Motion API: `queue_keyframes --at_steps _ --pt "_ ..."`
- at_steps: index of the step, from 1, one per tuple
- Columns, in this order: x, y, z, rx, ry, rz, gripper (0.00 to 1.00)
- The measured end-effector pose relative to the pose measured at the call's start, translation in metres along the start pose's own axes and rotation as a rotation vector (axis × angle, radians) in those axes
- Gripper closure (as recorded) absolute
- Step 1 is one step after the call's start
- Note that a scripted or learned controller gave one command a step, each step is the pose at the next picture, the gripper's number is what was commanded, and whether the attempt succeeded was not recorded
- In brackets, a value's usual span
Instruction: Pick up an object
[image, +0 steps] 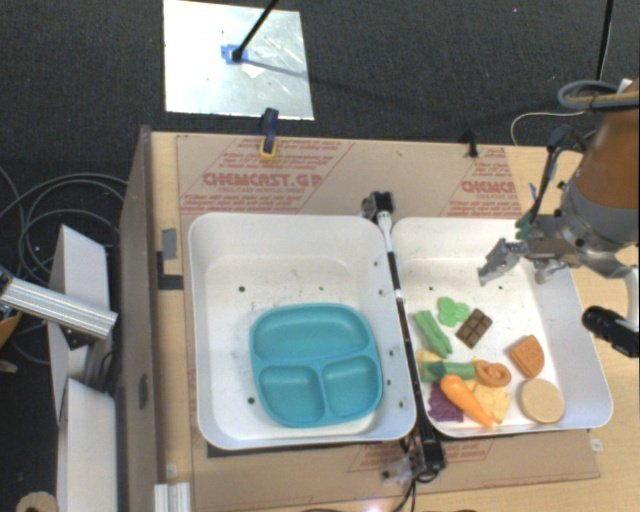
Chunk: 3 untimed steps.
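Observation:
Several toy foods lie in the front half of the right bin (590, 330): a green clover shape (452, 311), a brown chocolate bar (474, 327), a green pod (432, 330), an orange carrot (465, 398), a brown ring pastry (492, 374), an orange-brown bread slice (526, 355) and a round tan biscuit (543, 401). My gripper (521, 266) hangs over the far part of that bin, behind the pile and apart from it. Its fingers (496, 263) are spread open with nothing between them.
A teal divided plate (315, 362) lies in the left bin (225, 300). A black divider rail (395, 300) runs between the bins. A purple piece (440, 404) and yellow pieces (490, 406) sit at the pile's front edge. Cables lie left of the bench.

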<state>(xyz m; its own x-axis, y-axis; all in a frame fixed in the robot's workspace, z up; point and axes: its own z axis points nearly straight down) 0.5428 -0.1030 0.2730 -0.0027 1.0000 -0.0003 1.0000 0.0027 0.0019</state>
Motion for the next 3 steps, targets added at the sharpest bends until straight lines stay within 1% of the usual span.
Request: queue_keyframes --at_steps 1,2,3 --pt "-0.009 -0.024 0.126 0.013 0.002 0.004 0.00" --pt "-0.002 0.031 0.189 -0.005 -0.003 -0.002 0.00" --pt "-0.039 0.024 0.184 -0.011 -0.002 0.002 0.00"
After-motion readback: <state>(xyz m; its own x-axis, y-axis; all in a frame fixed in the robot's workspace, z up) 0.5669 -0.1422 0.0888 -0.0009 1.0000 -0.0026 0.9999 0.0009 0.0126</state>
